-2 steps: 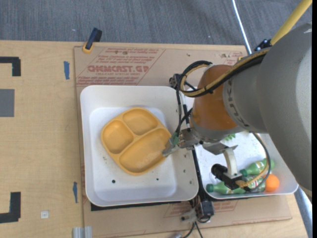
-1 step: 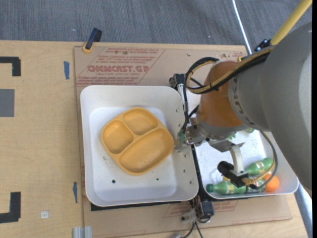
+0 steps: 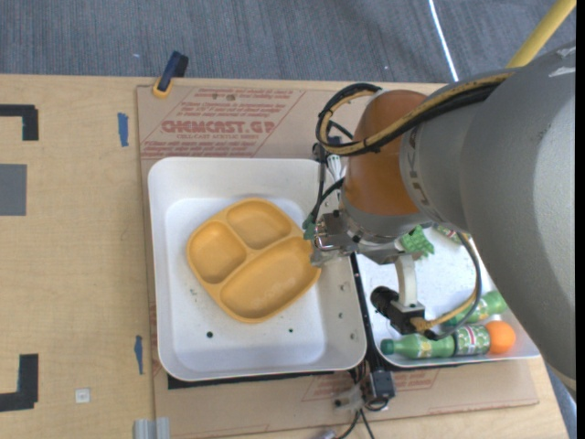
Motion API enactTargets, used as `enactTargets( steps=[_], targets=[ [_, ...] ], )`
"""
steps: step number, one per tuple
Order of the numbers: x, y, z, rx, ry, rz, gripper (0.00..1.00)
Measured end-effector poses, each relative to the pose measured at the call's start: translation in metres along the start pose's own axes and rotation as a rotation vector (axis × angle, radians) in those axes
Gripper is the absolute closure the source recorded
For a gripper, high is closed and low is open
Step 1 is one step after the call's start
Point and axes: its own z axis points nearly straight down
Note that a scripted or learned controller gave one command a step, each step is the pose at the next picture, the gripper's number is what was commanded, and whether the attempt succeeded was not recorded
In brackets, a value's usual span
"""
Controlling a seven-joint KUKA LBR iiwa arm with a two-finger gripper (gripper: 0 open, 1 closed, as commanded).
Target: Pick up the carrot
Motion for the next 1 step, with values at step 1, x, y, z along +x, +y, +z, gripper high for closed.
enactTargets(
  steps=[1],
  targets=[
    [0.0080, 0.0282, 0.0231, -0.001, 0.014, -0.422, 1.00]
  ],
)
